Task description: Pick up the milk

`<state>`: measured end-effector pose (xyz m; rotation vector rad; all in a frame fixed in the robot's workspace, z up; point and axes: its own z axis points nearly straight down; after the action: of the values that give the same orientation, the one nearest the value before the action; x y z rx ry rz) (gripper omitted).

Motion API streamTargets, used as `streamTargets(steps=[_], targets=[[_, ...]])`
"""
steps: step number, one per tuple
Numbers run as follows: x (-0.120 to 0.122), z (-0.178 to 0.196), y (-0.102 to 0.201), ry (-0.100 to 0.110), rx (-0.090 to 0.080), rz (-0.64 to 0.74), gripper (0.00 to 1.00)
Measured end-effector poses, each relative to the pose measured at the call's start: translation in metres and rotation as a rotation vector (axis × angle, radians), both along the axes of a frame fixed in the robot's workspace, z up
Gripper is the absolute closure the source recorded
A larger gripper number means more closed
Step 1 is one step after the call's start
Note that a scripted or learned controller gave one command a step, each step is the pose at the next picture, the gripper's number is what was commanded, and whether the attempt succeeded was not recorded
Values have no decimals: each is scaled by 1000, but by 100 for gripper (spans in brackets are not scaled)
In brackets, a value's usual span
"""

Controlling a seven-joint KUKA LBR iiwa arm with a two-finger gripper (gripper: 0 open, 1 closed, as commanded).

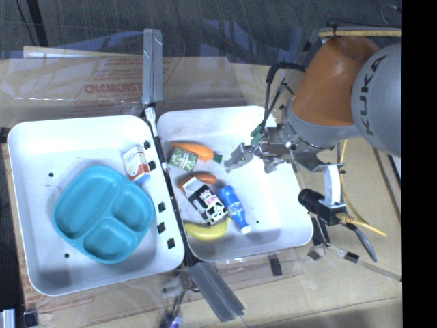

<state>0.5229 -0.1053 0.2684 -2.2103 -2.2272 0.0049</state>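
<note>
The milk [209, 204] is a small carton with a black-and-white cow pattern. It lies in the right bin [287, 232], wedged between a banana [205, 231] and a blue bottle [234, 209]. My gripper [254, 158] hovers over the middle of that bin, up and to the right of the milk and apart from it. Its fingers [236, 158] are spread open and hold nothing.
The right bin also holds a carrot [193, 151], a green can [181, 158] and a sausage [199, 179], all close to the milk. In the left bin [41, 142] lie a blue divided plate [102, 214] and a red-and-white container [134, 161].
</note>
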Motion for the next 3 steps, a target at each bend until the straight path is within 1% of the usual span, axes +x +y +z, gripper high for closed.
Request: streamTargets(steps=[1, 2, 3], targets=[[31, -167, 14, 2, 1, 74, 0], [-27, -178, 12, 0, 1, 69, 0], [-22, -76, 32, -4, 1, 268, 0]])
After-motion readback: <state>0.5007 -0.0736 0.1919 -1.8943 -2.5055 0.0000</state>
